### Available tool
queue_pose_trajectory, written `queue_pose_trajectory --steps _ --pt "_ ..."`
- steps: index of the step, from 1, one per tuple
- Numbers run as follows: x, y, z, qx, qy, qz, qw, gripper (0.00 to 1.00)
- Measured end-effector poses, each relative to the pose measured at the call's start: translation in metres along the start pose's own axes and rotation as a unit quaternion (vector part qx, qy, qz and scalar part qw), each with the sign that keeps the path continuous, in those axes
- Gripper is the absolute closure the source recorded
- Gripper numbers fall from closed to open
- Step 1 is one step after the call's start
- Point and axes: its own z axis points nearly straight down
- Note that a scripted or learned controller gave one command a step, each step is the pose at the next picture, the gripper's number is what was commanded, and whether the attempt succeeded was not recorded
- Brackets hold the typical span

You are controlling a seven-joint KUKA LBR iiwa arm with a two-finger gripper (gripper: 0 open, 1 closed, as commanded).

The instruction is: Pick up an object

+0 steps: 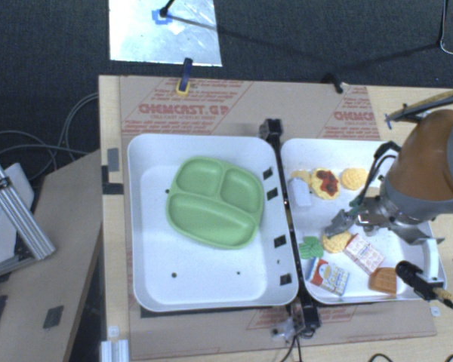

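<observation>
Toy foods [326, 183]: about eight; bins [147, 202]: two; tray [214, 202]: one.

fixed overhead camera, slanted down on bins [211, 145]

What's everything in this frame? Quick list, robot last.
bins: 2, white, side by side on the bench
divided plate: 1, green, three compartments, in the left bin
pizza-like toy: 1, yellow with red, right bin, far side
round cracker-like piece: 1, yellow, right bin, far side
small white item: 1, white, right bin, by the divider
green item: 1, green, right bin, near the divider
yellow piece: 1, yellow, right bin, just below the gripper
packets: 2, white with red print, right bin, near side
brown item: 1, orange-brown, right bin, near corner
arm: 1, grey with orange band, over the right bin
gripper: 1, grey, low over the right bin's middle
</observation>
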Motion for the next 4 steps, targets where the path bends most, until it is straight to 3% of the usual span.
queue_pose_trajectory --steps 1,2,4 --pt "-0.001 0.002 0.049 -0.005 -0.003 0.001 1.0000 0.00" --pt "-0.003 0.005 0.035 -0.010 -0.005 0.001 0.9999 1.00" --pt "-0.010 0.005 -0.081 -0.005 -0.001 -0.001 1.0000 1.00"
